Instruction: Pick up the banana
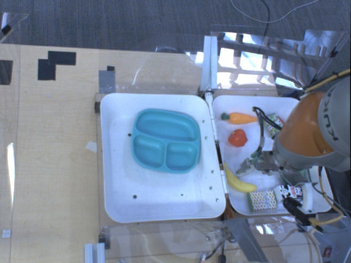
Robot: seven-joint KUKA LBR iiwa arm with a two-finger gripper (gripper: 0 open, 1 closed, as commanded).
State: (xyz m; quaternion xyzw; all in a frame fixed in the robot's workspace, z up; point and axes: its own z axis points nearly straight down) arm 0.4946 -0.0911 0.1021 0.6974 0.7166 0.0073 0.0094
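The banana (238,179) lies unlifted by the right bin's (236,207) left wall, near its front corner. The end effector (253,166) hovers just above it, fingers spread, gripping nothing; the grasp remains.

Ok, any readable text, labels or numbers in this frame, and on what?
"KU": large grey letters on the arm's casing, cut off by the frame edge.
Small box beside the banana: patterned print, too blurred to read.
Card under the arm: red and black marks, unreadable.

Smooth white plastic bins (159,201) (slightly glossy); matt pale wood bench (49,158); glossy blue plastic tray (166,139).
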